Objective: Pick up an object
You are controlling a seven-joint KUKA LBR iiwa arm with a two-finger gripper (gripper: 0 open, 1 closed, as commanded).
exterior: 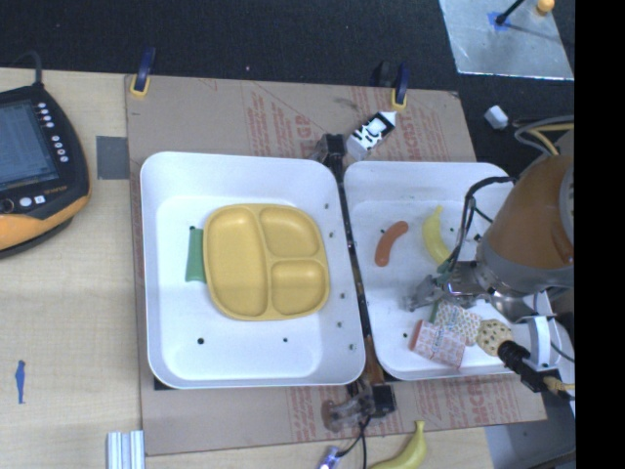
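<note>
Desk [68, 360]: light wood surface, carrying a brown cardboard sheet [254, 115] held by clamps at its far edge.

Left bin [166, 193]: white, shallow. It holds a yellow divided tray [266, 260] with three compartments, lying flat near the bin's middle. A green flat item [195, 255] lies touching the tray's left side, partly covered by it.

Right bin [391, 189]: white, touching the left bin along the shared edge. Its right part is covered by the arm.

Arm [532, 228]: grey with an orange band, reaching in from the right and standing over the right bin's right half.

Gripper [437, 293]: low in the right bin, pointing left. Its metal fingers are dark and small against clutter; whether they are spread or closed cannot be told, and no object is seen between them.

Objects in the right bin: a patterned box [444, 338] lies just below the gripper, near or touching it; contact is unclear. A yellow banana-shaped piece [435, 234] lies above the gripper, partly behind a cable. A reddish sausage-shaped piece [391, 243] lies well apart to the left. A spotted cookie-like piece [494, 334] sits beside the box, partly under the arm.

Outside the bins: a handheld control pendant [34, 164] at the left, cut off by the edge; a second banana [405, 450] at the bottom edge, cut off.
</note>
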